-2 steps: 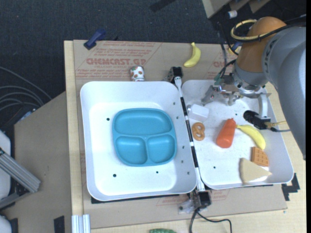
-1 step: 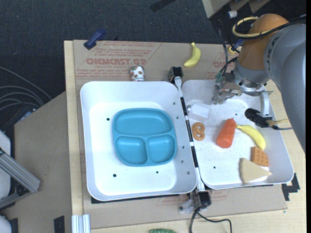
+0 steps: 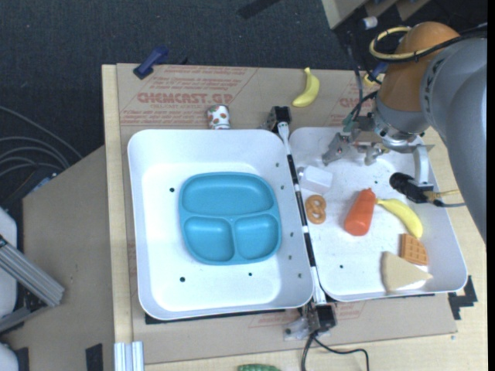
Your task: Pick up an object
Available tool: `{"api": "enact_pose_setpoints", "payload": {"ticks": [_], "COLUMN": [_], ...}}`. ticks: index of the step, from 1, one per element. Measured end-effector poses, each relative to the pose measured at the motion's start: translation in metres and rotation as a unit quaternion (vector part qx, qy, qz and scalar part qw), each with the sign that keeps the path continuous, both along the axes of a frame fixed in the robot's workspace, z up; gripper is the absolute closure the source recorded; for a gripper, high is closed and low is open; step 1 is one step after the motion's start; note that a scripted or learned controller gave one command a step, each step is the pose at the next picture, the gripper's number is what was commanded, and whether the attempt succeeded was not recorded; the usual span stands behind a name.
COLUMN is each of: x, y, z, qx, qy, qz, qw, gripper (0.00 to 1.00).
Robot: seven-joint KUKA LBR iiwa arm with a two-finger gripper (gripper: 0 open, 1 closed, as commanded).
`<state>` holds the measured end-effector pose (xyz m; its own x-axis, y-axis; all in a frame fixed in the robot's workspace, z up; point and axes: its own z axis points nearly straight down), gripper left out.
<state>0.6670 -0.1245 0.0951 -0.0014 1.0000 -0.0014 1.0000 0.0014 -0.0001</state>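
Arm hung over the top of the right bin, nothing in its claw.

The claw (image 3: 353, 147) sat in the upper right of the frame above the right bin (image 3: 448, 238), fingers spread and nothing between them, so no pick had landed. Choices lay loose just below it: a white block (image 3: 315, 179), a pretzel (image 3: 315, 208), a carrot (image 3: 360, 212), a banana (image 3: 405, 215), a waffle (image 3: 413, 249) and a pale wedge (image 3: 402, 273), spaced well enough for a clean descent, I'd judge. The left bin (image 3: 147, 207) carried a blue divided plate (image 3: 230, 216). Both sat on a wooden desk (image 3: 186, 95), a second banana (image 3: 306, 90) at its far edge, dark carpet (image 3: 69, 22) beyond.
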Motion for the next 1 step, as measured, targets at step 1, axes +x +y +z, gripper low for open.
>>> {"api": "enact_pose_setpoints", "payload": {"ticks": [1], "x": [-0.0441], "y": [-0.0037], "z": [-0.0109], "qx": [0.001], "qy": [0.001], "qz": [-0.001], "qw": [1.0], "gripper": [0.0]}}
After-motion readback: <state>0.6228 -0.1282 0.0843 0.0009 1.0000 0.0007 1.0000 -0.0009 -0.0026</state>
